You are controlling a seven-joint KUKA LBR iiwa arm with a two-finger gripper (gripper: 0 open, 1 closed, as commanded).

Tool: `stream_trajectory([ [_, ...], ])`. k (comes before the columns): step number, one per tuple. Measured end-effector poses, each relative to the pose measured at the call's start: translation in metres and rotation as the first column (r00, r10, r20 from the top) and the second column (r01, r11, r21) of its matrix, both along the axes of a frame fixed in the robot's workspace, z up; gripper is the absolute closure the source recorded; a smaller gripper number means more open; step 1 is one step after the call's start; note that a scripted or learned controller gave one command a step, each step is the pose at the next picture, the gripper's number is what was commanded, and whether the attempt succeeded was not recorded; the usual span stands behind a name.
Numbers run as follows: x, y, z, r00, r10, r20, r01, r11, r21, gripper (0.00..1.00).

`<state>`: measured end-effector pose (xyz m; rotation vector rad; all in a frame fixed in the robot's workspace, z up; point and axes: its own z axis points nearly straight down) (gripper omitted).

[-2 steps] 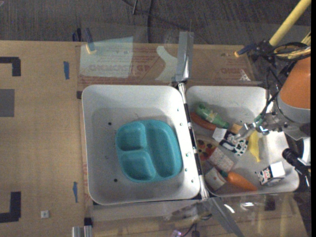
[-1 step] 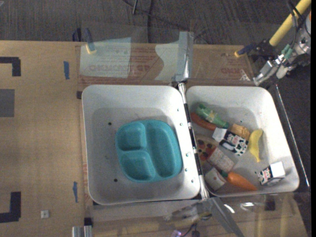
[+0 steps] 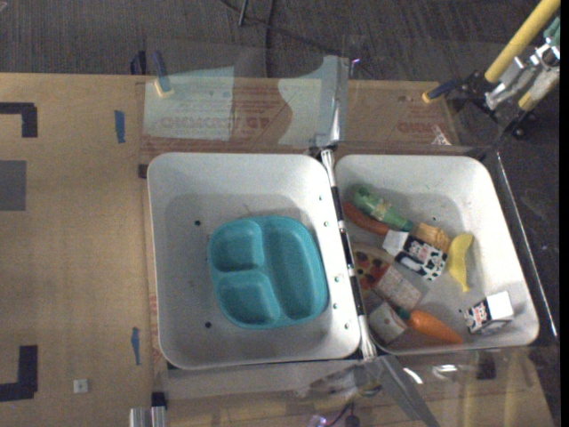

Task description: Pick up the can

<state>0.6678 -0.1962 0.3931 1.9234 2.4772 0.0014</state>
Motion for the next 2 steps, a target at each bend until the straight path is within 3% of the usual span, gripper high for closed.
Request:
stream_trajectory([
  [1, -0.0007, -0.0271, -0.0430, 0.999, -0.045, -0.004, 0.045, 0.999, 0.001, 0.00],
  [2, -0.0003, -0.0272, -0.0337, 0.996, -0.089, 0.001, 0.089, 0.996, 0.000, 0.00],
])
